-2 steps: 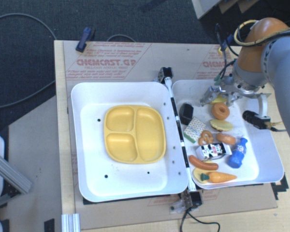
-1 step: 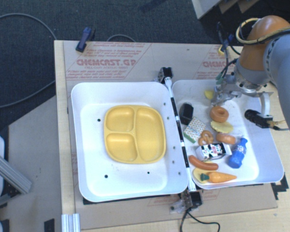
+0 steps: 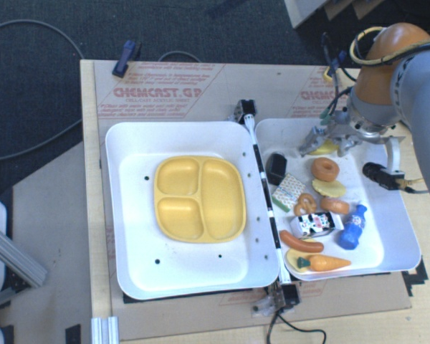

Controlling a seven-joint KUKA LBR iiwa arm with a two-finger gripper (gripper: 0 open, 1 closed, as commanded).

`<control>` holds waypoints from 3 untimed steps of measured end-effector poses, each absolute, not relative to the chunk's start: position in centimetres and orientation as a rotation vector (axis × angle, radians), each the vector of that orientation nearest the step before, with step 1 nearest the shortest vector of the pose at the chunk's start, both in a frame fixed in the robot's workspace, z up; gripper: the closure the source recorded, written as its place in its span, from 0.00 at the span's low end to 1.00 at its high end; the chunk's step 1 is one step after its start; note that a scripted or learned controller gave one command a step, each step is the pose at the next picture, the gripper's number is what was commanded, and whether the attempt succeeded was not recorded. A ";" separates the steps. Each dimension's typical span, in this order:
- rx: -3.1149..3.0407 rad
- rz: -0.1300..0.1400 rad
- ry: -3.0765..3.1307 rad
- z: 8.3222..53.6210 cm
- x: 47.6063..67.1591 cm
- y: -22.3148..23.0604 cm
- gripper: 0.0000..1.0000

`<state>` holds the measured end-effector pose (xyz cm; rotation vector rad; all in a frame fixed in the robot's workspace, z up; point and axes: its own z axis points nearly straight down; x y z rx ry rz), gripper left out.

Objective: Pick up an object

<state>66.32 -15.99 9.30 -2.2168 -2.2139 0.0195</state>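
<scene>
doughnut (image 3: pixel 325 168) just below gripper (image 3: pixel 328 141), nearest of the toys heaped in right bin (image 3: pixel 401 235); poised low for a grab; grip state impossible to tell.

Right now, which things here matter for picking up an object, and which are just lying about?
For the job: claw; right bin with donut, carrot, hot dog, blue bottle.

Lying about: left bin, yellow divided plate, blue clamp.

The yellow three-compartment plastic plate (image 3: pixel 200 197) sits in the left shallow white bin (image 3: pixel 122 213); the right shallow white bin (image 3: pixel 398 235) has the small toy foods (image 3: pixel 322 213) piled together.
</scene>
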 end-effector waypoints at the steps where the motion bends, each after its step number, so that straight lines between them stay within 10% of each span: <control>1: -2.215 0.025 -2.214 10.3 66.3 -16.0 1.00; 2: -2.219 -0.001 -2.223 18.6 63.5 -8.8 1.00; 3: -2.219 0.001 -2.221 18.5 63.4 -8.9 0.00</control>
